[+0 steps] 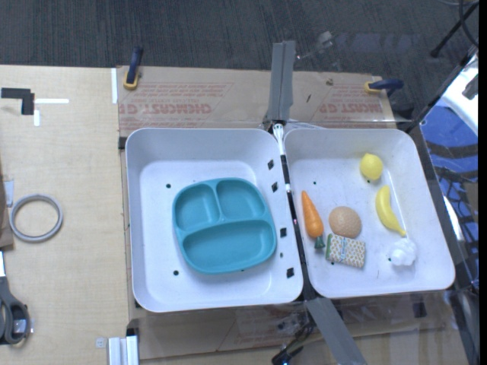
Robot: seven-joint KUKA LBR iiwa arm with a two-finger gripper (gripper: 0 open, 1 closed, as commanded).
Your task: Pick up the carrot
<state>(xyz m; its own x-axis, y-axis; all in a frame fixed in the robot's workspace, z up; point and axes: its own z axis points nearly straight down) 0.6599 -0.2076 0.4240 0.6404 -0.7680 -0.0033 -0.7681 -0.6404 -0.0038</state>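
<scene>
An orange carrot (311,214) lies in the right bin (335,152), close to its left wall, with its narrow end pointing away from me and a small green bit at its near end. It rests flat on the bin floor, a little apart from the round brown item beside it.
In the right bin also lie a brown round item (345,221), a speckled packet (346,251), a banana (389,209), a lemon (370,166) and a white lump (402,252). The left bin (152,226) holds a blue divided plate (225,225). A tape roll (33,217) sits on the bench at left.
</scene>
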